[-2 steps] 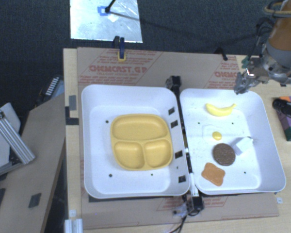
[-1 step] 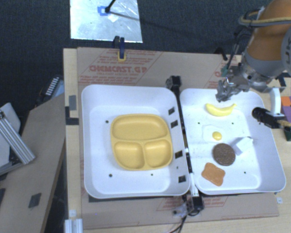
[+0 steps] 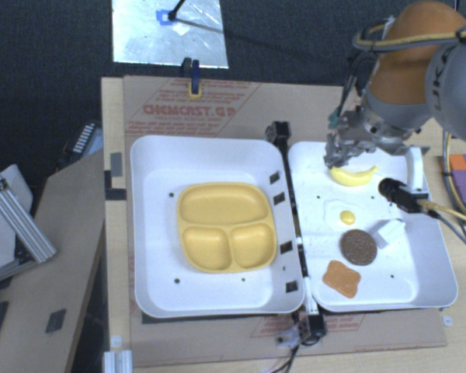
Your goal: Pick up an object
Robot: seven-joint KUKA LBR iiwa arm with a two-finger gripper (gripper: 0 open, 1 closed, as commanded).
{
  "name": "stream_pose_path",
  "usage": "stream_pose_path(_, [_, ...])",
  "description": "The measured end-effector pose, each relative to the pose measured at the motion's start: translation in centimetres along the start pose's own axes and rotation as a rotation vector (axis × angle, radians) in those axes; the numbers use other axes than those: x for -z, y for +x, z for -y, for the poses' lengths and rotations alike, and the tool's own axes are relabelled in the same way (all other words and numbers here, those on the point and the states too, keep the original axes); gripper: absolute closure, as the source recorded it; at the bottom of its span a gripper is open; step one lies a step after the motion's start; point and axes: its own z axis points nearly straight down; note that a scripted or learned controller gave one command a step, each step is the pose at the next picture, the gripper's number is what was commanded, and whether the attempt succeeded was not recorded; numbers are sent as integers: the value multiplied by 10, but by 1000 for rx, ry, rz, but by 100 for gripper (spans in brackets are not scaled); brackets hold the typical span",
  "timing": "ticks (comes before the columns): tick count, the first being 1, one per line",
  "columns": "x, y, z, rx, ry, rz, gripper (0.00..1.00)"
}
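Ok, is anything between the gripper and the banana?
Nothing visible. The gripper hangs right over one end of the banana; the egg and cookie lie apart from it, nearer the camera.

Dark textured floor point(image 3: 39, 53) lay behind the bench point(image 3: 113, 111), bearing one crinkled silver sheet point(image 3: 171, 26). Printed brown cardboard point(image 3: 217, 103) covered the bench top. Aluminium rail point(image 3: 15, 216) stood at left.

Here's the bench: one printed board, two white bins.
The bench point(image 3: 113, 123) carries a brown board point(image 3: 190, 109) with red print, and a yellow clamp point(image 3: 194, 84) sits at the board's far edge. The left bin point(image 3: 151, 208) and the right bin point(image 3: 419, 263) sit side by side on the board.
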Motion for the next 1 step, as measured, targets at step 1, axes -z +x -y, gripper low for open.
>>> stream_pose_path(1, [5,51,23,2,1,-1,100])
